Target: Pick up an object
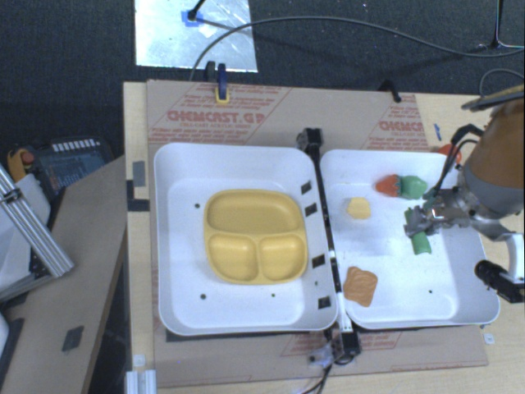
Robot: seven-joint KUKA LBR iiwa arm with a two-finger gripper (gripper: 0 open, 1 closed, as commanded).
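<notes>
Green toy (422, 244) lies touching the end effector (419, 220), just under its tips; whether it is open or gripping, I cannot tell. The toy looks light, stiff and smooth, best pinched across its narrow middle

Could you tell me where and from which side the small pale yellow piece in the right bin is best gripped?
I would come straight down on the pale yellow piece and close across its narrower width. It lies low and roundish on the right bin floor with bare floor all round, so the fingers should have room on either side.
</notes>
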